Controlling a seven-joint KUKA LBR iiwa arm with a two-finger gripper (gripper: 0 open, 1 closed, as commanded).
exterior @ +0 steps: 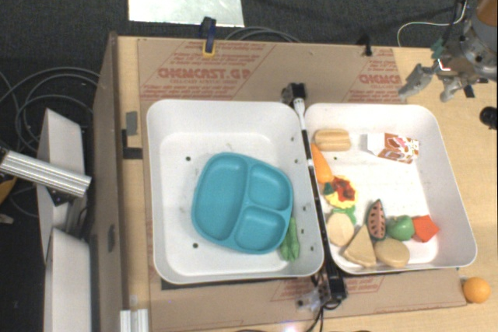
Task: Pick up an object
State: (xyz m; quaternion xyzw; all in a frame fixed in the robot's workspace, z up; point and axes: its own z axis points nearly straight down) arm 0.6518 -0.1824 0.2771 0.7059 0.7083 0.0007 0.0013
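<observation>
The grey two-finger metal gripper [438, 86] sits at the upper right of the camera view, with the arm entering from the right edge. Both fingers [412, 82] point down and leftward — spread apart, with nothing between them.

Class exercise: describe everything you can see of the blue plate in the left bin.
The blue plate is a light blue, rounded-corner tray that looks like matte plastic. Raised ridges split it into three compartments: one long section on its left side and two smaller ones on its right. It holds no food. It lies flat and right side up on the floor of the left bin, turned at a slight angle, toward the bin's lower right. A green toy vegetable lies against its lower right edge.
</observation>
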